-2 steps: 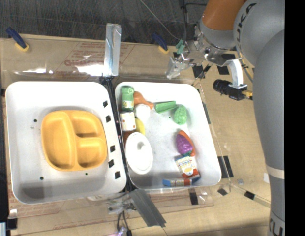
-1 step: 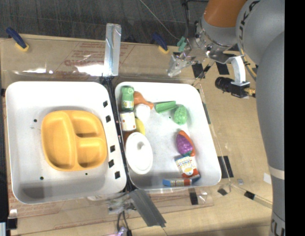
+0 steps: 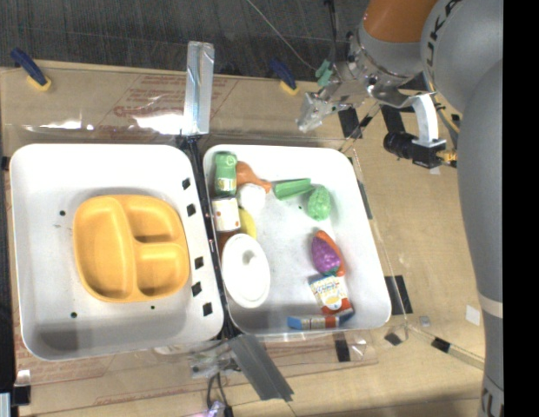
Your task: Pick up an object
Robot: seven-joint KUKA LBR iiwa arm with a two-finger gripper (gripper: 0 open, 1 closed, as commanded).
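I'm watching the grey, orange-banded arm (image 3: 443, 24) hanging its two-finger gripper (image 3: 311, 115) at twelve o'clock above the right white bin (image 3: 361, 233); I cannot tell its jaw state. Purple plastic eggplant (image 3: 325, 253) is lying at four o'clock.

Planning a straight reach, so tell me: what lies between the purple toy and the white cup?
Bare bin floor separates the purple toy from the white cup, per the camera view.
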